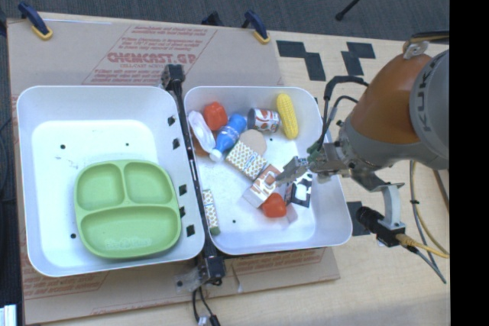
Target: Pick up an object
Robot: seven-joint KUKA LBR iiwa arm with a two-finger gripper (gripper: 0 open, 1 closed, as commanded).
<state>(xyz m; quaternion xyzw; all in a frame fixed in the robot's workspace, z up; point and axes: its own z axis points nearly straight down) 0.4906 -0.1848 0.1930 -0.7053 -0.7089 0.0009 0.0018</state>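
Red and white carton lies at five o'clock in the right bin, a red ball touching it. Your pincer hovers just beside it; I cannot tell its opening. Carton looks light, crushable — take it across its narrow flat sides.

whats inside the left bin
One green divided plate with three compartments lies in the left bin, toward its near side. The rest is bare white floor; whatever the plate covers is hidden.
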